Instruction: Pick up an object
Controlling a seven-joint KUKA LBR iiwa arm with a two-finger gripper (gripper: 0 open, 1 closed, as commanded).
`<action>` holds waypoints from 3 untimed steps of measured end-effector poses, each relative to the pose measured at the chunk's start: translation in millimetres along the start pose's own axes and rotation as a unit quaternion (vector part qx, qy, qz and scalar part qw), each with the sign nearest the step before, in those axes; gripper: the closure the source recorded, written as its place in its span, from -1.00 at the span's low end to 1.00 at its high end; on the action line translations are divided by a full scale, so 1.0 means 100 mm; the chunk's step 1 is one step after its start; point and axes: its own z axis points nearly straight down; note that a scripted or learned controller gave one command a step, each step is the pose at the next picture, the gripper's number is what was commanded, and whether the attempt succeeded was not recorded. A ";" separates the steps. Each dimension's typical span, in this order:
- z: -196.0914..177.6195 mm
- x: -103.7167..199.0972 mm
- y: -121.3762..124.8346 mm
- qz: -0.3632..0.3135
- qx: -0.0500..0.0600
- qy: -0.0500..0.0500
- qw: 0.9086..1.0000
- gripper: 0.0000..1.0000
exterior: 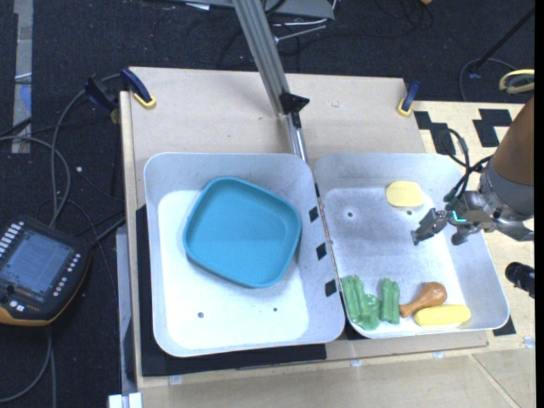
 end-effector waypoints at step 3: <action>1.06 0.00 -0.06 0.000 0.001 0.000 1.000 -1.00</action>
